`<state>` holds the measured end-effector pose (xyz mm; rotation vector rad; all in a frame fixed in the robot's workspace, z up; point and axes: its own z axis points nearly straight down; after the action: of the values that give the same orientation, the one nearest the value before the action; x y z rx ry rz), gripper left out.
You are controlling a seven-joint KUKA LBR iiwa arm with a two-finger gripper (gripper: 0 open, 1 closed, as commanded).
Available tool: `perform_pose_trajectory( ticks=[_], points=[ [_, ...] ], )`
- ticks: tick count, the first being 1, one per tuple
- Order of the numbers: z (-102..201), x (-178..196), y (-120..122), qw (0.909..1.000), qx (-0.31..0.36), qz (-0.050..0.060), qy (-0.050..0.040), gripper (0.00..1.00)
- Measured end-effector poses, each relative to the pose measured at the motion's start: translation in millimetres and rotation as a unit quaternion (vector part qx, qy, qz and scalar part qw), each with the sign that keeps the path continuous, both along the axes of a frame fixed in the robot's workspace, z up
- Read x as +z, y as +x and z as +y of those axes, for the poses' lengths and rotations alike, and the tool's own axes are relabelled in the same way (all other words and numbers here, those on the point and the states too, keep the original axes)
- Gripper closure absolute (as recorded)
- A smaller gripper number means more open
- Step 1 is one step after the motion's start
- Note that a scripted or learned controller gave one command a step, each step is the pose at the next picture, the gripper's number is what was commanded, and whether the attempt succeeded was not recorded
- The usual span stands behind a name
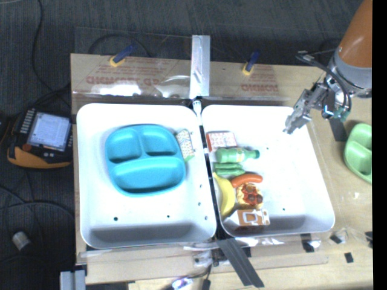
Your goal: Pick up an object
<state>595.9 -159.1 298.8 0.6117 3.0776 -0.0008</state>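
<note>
Go for the green bottle (pixel 236 156), lying on its side near the left wall of the right bin (pixel 302 186), cap toward the bin's bare middle. Treat it as probably the easiest pick: topmost in the pile and open on its right side. Start from the gripper (pixel 292 123), hanging over the far right part of that bin, well apart from the pile; cannot tell whether spread or pressed together, and no sign of anything pinched. Bring it left and toward the camera, come down across the bottle's width, and keep clear of the bin wall. Beware of rolling, and of catching neighbours packed just beside it. Around the bottle, in the same bin: a red-and-white box (pixel 221 139) behind it, a green vegetable (pixel 227 169) and an orange-red carrot (pixel 248 179) in front, then a banana (pixel 225 198), a red packet (pixel 251 193) and a small carton (pixel 253 217) nearest the camera. In the left bin (pixel 97 216): a blue divided plate (pixel 145 159) with a small striped piece (pixel 184 144) at its right edge.
</note>
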Motion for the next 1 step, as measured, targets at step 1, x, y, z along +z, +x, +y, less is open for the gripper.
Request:
perform_pose_trajectory(
  ticks=[1],
  points=[
    [-17.8, 136.2, 10.7, 0.9893, 0.146, -0.001, -0.0007, 1.00]
  ],
)
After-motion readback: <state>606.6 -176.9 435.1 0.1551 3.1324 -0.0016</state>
